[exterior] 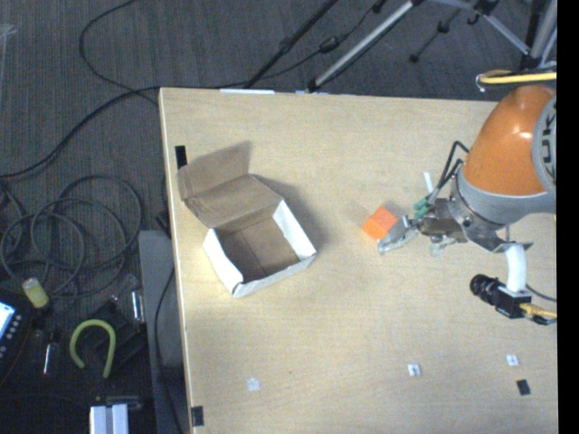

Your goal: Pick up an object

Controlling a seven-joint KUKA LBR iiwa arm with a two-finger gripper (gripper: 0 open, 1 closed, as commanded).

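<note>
A small orange block [380, 223] lies on the pale wooden bench top [362, 333], right of centre. My gripper [399, 235] is low over the bench, just right of the block, and its silver tip reaches the block's lower right side. I cannot tell whether it touches the block. The block rests on the surface, not lifted. The arm's orange band [513, 147] and grey wrist [507, 204] come in from the right edge.
An open cardboard box [251, 233] with its flaps up sits on the bench's left part. A black and yellow fitting [505, 297] hangs under the wrist. Cables and tools lie on the dark floor to the left; tripod legs stand beyond the far edge.
</note>
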